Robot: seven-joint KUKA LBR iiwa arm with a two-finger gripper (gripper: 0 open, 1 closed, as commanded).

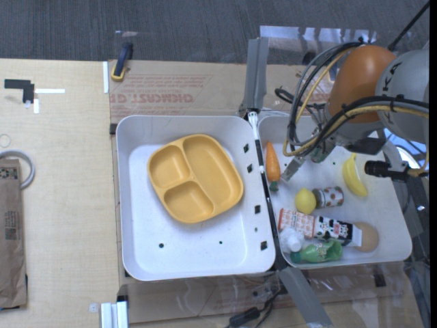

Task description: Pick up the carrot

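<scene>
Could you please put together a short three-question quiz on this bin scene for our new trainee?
1. True or false: the carrot lies in the left bin.
2. What rests in the left bin? A) yellow divided plate B) banana C) lemon
3. Fill in: the carrot lies against the right bin's ____ wall, beside the gripper.

Key
1. False: it lies in the right bin.
2. A
3. left
</scene>
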